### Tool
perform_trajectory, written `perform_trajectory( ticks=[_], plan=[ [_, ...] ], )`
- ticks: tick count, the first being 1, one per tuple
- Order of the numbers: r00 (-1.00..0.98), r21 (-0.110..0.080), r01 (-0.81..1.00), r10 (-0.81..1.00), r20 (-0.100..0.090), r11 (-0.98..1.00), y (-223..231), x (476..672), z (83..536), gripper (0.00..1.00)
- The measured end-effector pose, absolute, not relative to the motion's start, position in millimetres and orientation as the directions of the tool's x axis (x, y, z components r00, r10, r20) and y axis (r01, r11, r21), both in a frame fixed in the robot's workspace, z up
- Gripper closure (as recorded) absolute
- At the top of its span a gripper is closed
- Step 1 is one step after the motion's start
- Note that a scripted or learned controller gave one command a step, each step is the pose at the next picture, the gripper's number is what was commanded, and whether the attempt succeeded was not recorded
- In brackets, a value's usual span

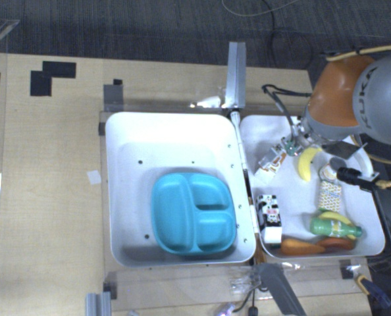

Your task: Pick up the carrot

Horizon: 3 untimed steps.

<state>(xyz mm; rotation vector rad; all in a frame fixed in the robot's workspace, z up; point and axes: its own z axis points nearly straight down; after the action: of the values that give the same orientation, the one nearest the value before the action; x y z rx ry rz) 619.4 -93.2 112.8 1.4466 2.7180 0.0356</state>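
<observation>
So the carrot (303, 246) is a smooth orange taper lying flat along the near wall of the right bin (373, 245), at about 6 o'clock in there. A small black-and-white carton (270, 218) sits right at its thick end, and a green plastic bottle with a yellow label (335, 226) lies just above its tip. In the left bin (116, 176) there's a glossy blue divided tray (193, 211). Further back a yellow banana (305, 163) sits at 12 o'clock, right by the gripper (291, 145), can't tell how its jaws are set
</observation>
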Motion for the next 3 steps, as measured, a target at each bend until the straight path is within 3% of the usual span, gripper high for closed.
perform_trajectory(
  ticks=[1, 2, 3],
  plan=[
    [-0.558, 0.062, 0.826, 0.828, -0.053, 0.561, -92, 623.6, 128, 1.00],
    [0.057, 0.006, 0.998, 0.998, -0.001, -0.057, -111, 670.2, 203, 1.00],
    [0.417, 0.004, 0.909, 0.909, 0.000, -0.417, -134, 669.8, 210, 1.00]
  ],
)
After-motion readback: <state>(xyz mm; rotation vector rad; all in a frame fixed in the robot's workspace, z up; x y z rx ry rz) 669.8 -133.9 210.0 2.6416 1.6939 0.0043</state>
